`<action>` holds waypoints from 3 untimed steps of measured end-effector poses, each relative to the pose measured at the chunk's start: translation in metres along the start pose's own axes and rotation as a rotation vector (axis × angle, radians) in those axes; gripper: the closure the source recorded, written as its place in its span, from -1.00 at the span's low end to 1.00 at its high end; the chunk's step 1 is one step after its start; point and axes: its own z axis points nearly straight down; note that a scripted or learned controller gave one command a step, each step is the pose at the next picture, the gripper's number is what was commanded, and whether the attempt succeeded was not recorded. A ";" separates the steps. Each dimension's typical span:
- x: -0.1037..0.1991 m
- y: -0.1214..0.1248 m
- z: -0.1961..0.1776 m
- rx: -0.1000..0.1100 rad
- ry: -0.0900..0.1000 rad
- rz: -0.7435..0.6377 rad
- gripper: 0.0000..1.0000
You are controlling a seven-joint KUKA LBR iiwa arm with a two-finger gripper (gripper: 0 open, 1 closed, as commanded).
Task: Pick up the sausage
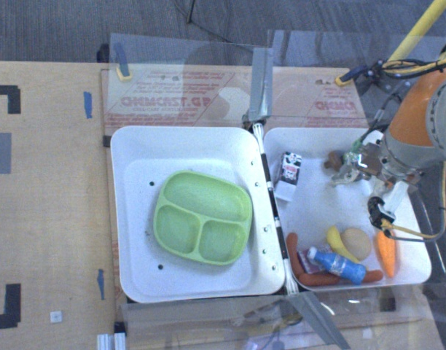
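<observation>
Sausage (319,277): red-brown, lying in the right bin (310,152) along its near wall, long axis running left to right across the view, left end curving up toward the divider between the bins, right end reaching toward the carrot. Partly covered by a small blue bottle (341,265) with a white cap, which lies across it at a slight slant. Just behind these, a yellow banana-like piece (337,241) and a tan potato-like lump (357,242) side by side, touching or nearly so. Carrot (385,254): orange, at the near right corner of the same bin, long axis roughly near to far. Left bin (128,159): holds a light green divided plate (202,216) with three compartments, set near the middle. Farther back in the right bin, a small black and white carton (288,172) close to the divider. Gripper (348,170): at the far right part of the right bin, well apart from the sausage, which lies nearer the camera and to the left of it; whether its grip is apart or together cannot be told, and nothing is seen held. Arm (420,122): grey with orange band, entering from the right above the bin's far corner
</observation>
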 end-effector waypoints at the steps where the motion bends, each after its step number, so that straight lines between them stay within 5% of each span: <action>1: 0.006 -0.120 0.000 -0.002 -0.002 -0.001 -1.00; 2: 0.006 -0.120 0.000 -0.003 -0.003 -0.002 -1.00; 3: 0.039 -0.081 0.000 -0.005 -0.005 0.274 -1.00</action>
